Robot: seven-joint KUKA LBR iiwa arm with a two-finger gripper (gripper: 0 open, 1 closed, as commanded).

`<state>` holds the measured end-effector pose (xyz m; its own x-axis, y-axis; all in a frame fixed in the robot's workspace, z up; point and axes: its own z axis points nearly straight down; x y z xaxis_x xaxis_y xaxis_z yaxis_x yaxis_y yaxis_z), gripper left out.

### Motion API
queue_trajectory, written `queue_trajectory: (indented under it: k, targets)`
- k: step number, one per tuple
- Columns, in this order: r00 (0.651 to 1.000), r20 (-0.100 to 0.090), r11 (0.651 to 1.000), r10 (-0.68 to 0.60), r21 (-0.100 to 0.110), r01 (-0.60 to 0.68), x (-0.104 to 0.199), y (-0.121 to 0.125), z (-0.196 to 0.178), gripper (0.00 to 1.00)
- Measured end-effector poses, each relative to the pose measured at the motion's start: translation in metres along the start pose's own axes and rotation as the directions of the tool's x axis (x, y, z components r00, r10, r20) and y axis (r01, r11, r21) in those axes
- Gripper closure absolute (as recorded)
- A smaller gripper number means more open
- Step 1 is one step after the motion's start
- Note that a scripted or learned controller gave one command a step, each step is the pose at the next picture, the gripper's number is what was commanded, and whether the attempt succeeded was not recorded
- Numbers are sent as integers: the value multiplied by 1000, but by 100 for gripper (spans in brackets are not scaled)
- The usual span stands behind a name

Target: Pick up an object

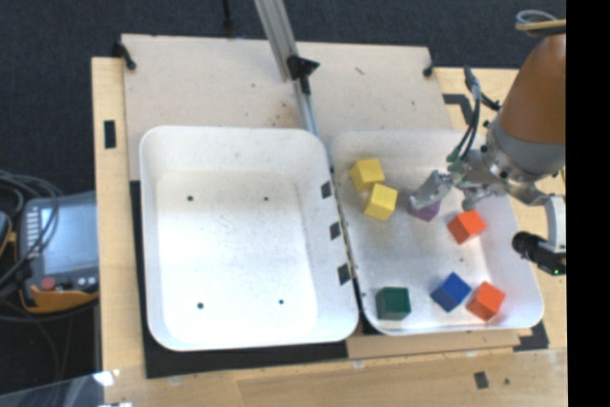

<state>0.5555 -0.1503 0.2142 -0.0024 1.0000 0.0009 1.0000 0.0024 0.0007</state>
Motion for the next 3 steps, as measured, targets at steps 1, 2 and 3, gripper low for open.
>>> queue_trajectory:
  k: [1,2,3]
  targets:
    - [1000,0,1000,2,-1,-2,0,0,0,0]
    - [1000,3,1000,5,4,-5,0,3,43,0]
    - [1000,2,1000,7,5,-7,9,-1,92,0]
